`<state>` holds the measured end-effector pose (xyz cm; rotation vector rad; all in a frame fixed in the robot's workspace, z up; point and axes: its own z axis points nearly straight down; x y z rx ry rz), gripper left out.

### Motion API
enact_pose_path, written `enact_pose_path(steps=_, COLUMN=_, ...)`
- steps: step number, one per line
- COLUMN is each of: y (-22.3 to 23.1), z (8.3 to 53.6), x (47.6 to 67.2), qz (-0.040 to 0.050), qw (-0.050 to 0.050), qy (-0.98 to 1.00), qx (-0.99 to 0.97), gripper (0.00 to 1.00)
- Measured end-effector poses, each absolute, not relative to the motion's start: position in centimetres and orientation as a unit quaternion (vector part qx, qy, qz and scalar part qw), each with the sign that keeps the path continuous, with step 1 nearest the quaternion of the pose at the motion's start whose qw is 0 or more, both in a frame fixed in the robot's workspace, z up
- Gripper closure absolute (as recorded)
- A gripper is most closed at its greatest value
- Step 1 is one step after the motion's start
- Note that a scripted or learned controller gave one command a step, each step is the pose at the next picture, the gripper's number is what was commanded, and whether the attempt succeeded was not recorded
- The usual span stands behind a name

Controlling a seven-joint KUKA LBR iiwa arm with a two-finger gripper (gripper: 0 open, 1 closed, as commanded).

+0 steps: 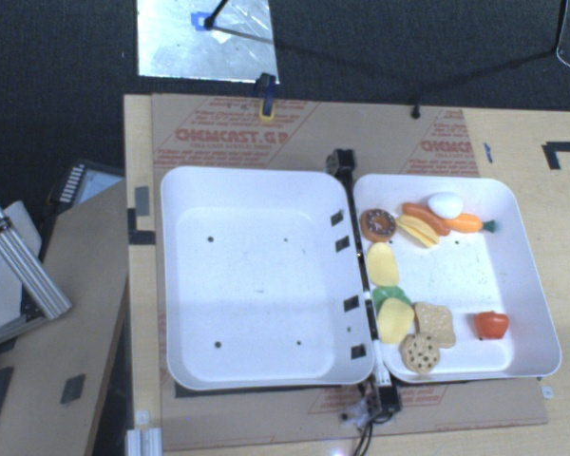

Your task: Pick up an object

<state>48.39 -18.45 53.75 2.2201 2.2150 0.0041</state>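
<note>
While two white bins sit side by side on the bench (218, 126), every object lies in the right bin (513, 283), and the left bin (256, 283) beside it shares the middle divider. Along the right bin's far edge a chocolate doughnut (378, 223) sits near the divider, with a yellow banana piece (418, 229) just beside it, then a sausage (425, 217), a white egg (446, 204) and an orange carrot (467, 222) crowded together toward the far right corner. Close to the divider, a pale yellow lemon-shaped piece (384, 264) lies midway down, and below it a green piece (391, 294) touches a yellow pear-like piece (395, 320). At the near edge a slice of toast (435, 323) touches a chocolate-chip cookie (420, 352). A red tomato-like piece (492, 325) sits apart near the right wall. Whether the hand is wide, narrow or holding anything I cannot tell.
</note>
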Motion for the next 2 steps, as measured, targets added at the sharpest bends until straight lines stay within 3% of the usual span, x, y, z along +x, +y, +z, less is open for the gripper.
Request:
enact_pose_path(steps=1, y=-19.2, z=53.1, x=61.4, qz=0.0003, qw=0.0, qy=0.71, qx=0.705, gripper=1.0)
enact_pose_path(steps=2, y=-20.6, z=53.4, x=67.0, qz=0.0004, qw=0.001, qy=0.709, qx=0.705, gripper=1.0)
